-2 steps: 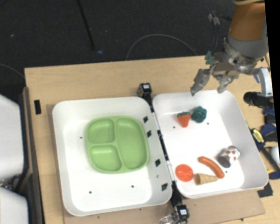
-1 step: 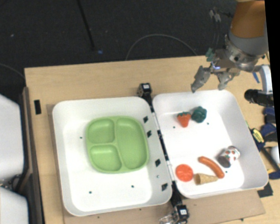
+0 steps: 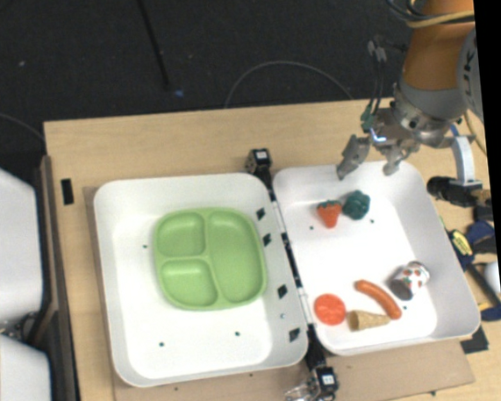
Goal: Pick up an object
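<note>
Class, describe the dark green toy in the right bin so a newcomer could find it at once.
Start at the right bin, the one without the green plate. Look to its far end, just below the gripper. There the dark green toy sits beside a small red-orange toy; it is the bin's single all-green item.

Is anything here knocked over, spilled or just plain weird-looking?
Nothing stands out. The green divided plate lies flat in the left bin. The toy foods in the right bin, including a hot dog and an orange disc, lie loose. The gripper hangs open above that bin's far edge.
</note>
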### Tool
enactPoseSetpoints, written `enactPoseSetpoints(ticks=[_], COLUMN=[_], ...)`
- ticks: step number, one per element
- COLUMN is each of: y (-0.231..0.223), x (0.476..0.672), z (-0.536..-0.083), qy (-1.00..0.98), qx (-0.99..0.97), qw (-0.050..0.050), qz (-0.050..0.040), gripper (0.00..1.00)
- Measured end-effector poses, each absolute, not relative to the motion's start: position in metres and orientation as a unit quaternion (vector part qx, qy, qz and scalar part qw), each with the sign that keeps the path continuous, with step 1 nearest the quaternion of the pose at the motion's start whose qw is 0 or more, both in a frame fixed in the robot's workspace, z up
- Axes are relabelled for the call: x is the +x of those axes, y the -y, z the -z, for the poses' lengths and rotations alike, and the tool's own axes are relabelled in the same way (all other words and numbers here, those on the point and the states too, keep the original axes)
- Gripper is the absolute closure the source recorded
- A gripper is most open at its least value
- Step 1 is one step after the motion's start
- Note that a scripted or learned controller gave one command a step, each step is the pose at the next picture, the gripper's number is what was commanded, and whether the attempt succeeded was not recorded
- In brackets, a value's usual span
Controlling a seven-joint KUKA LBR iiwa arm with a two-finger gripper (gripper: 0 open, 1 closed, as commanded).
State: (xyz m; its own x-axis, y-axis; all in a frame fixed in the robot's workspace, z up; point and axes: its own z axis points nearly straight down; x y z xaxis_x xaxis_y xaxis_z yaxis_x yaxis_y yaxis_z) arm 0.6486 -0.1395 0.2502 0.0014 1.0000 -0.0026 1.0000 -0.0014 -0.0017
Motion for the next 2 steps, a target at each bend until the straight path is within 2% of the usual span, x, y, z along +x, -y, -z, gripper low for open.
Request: enactPoseSetpoints(ticks=[1,2], y=[0.134,0.133], x=[0.646,0.653], z=[-0.19,-0.146], qy=[-0.706,-0.707], qx=[0.708,0.707], qw=[-0.001,0.001], qz=[0.0018,0.001], gripper=[0.0,0.0])
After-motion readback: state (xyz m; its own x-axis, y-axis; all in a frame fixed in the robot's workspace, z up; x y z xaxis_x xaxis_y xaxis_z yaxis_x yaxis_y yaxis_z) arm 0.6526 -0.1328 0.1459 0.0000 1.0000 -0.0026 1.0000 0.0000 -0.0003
